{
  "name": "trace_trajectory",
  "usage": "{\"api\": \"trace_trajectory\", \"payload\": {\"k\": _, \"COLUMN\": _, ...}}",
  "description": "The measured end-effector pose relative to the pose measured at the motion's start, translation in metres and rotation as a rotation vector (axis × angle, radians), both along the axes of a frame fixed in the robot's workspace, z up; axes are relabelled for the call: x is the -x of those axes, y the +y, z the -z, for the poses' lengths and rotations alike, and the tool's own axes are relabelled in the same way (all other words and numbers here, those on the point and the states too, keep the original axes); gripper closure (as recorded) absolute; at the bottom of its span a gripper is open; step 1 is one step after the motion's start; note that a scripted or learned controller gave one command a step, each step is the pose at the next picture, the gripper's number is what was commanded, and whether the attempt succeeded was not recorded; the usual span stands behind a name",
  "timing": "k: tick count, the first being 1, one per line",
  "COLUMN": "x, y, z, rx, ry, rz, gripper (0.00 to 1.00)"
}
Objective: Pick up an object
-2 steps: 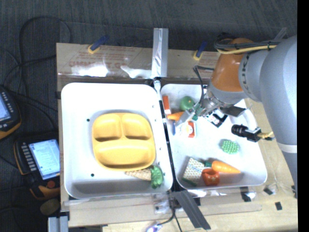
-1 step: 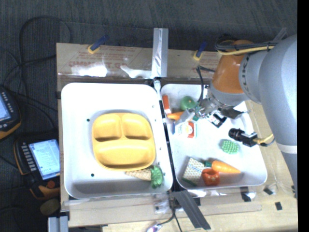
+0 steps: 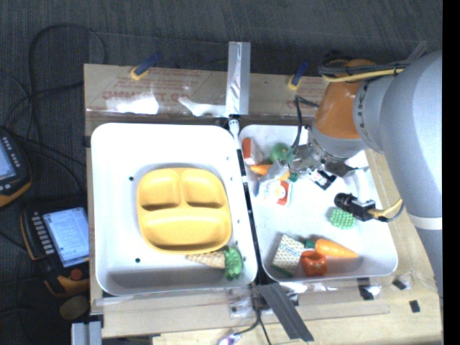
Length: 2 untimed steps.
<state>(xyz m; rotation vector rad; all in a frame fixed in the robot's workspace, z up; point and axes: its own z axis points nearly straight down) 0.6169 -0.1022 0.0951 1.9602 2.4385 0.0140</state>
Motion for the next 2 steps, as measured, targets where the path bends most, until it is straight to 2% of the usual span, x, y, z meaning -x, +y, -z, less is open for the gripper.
{"api": "trace_trajectory", "payload": {"k": 1, "x": -0.056, "y": -0.004, "z": 0.0, "rx": 0.004, "ry": 0.0, "rz": 0.069, "gripper": 0.0}}
{"api": "trace_trajectory", "payload": {"k": 2, "x": -0.036, "y": 0.001, "z": -0.002, "rx": 0.005, "ry": -0.011, "rz": 0.128, "gripper": 0.0}}
